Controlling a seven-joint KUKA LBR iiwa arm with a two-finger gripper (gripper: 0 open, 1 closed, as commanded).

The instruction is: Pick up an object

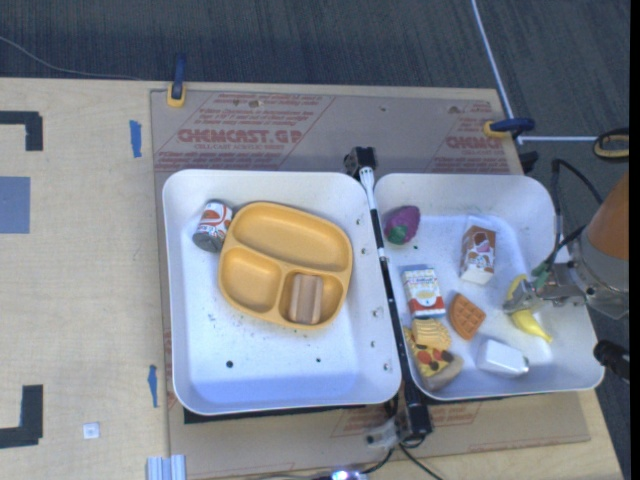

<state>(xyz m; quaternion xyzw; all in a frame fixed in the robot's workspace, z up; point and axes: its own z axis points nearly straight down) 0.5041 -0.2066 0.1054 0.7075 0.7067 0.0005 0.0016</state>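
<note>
The banana (528,320) lies near the right wall of the right bin (545,200), about midway along it, and it is the object nearest the gripper (540,286), which sits low over its upper end. Whether the gripper is apart, together or clamped on anything cannot be told from this slant; metal parts and the yellow blur into one.

The banana looks like a small plastic toy: light, stiff, smooth and curved, so it would likely slip or roll if pinched near a tip. The thick middle, taken across its narrow width, seems the safest hold.

Just beside it toward the bin's front lies a white block (503,358), and a waffle piece (466,314) sits near on the inner side. A small carton (479,252) stands toward the back, a red-and-white packet (422,291) and a pizza slice (434,356) lie along the bin's left wall, and a purple fruit (402,223) rests in its back-left corner.

The right wall is close, leaving little room on that side; open floor lies mainly toward the bin's back-right corner and straight up. The left bin (190,298) holds a yellow divided tray (283,263) and a can (211,225) near its back-left corner, well apart.
</note>
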